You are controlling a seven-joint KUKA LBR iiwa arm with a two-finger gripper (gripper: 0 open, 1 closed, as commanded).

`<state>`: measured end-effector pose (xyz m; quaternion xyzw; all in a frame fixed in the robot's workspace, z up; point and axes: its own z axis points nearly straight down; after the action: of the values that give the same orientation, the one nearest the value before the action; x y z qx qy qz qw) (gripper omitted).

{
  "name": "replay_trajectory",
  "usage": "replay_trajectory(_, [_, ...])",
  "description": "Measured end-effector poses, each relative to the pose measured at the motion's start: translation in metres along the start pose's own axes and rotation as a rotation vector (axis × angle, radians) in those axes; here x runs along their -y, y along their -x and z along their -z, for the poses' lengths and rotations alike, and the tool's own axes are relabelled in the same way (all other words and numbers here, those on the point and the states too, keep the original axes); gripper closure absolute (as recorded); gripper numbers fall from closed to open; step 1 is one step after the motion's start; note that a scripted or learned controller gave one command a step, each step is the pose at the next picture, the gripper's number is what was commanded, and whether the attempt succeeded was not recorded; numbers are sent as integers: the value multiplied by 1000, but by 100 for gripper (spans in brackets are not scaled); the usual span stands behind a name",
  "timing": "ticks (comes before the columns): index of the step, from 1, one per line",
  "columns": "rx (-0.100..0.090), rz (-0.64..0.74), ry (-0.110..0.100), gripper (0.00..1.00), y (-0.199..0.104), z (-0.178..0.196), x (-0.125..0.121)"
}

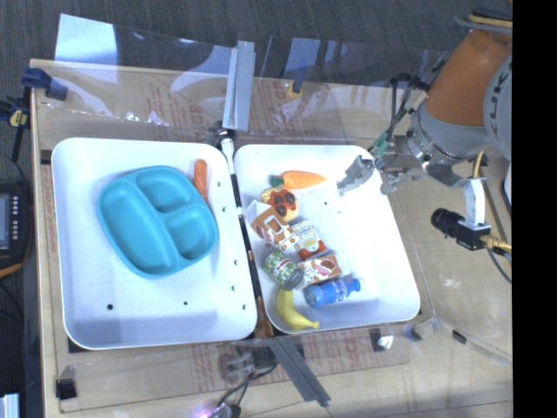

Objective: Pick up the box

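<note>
My gripper (359,174) hangs over the upper right part of the right bin (393,242), metal fingers pointing left and down; can't tell from this angle whether they are apart or together, and nothing shows between them. Both bins are shallow, glossy white plastic with rounded corners. The box (273,225) is a small printed carton, orange and white, lying flat in the left half of the right bin, close to the divider. It sits left of and below my gripper, apart from it, with bare white floor between. Packed around it: a smooth orange carrot (302,179) with a green top above it, a dark round item (282,201) touching its top edge, a cylindrical printed can (304,235) just right, a green-labelled can (283,266) below, a blue bottle (331,292), and a curved yellow banana (294,312) at the bottom. The left bin (78,303) holds a matte blue compartment tray (157,219) and a thin orange stick (201,178) by the divider.
</note>
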<state>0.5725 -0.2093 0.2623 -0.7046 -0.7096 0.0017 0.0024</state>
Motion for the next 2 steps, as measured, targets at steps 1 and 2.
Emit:
replay_trajectory(1, [0,-10,-1,0,-3,-106,43])
replay_trajectory(2, [2,-83,12,0,-13,-164,15])
